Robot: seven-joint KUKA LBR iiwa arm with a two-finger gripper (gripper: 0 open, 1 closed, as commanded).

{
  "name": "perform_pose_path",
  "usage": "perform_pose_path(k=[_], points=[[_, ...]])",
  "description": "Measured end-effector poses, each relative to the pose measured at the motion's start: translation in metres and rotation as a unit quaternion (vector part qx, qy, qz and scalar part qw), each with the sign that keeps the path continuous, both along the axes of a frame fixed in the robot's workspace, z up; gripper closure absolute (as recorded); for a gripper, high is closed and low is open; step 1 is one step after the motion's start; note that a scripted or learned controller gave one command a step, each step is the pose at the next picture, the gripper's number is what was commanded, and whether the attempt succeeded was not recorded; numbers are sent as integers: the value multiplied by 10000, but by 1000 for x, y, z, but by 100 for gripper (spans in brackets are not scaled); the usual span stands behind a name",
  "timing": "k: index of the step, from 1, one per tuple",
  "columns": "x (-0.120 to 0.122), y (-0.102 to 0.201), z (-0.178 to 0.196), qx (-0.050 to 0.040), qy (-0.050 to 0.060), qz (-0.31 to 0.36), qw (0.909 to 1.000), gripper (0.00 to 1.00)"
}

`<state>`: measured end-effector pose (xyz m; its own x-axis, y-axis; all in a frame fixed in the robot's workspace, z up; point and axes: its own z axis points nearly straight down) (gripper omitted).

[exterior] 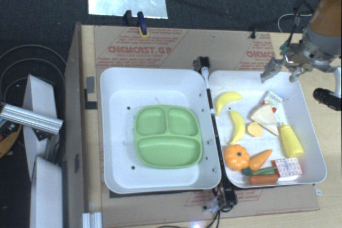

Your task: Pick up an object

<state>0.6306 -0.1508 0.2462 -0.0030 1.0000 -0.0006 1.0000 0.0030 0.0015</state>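
While the claw hung released and empty over the upper edge of the right bin, the toys lay crowded below it: two bananas, a wedge, a yellow bottle, a pumpkin and a carrot. Judging from that crowding, a descent risked nudging neighbours or closing on nothing.

Arm entering at 2 o'clock, orange band above grey wrist housing, black cables looping at its 9 o'clock side, two-finger gripper with two grey fingers
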Motion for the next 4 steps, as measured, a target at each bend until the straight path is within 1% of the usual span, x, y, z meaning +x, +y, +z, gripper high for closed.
perform_pose_path(k=[1, 2, 3, 4], points=[[-6, 24, -160, 12, 25, 16, 10000, 0], [33, 83, -55, 4, -55, 39, 10000, 0], [-19, 51, -107, 3, 34, -27, 10000, 0], [-56, 58, -165, 10, 31, -16, 10000, 0]])
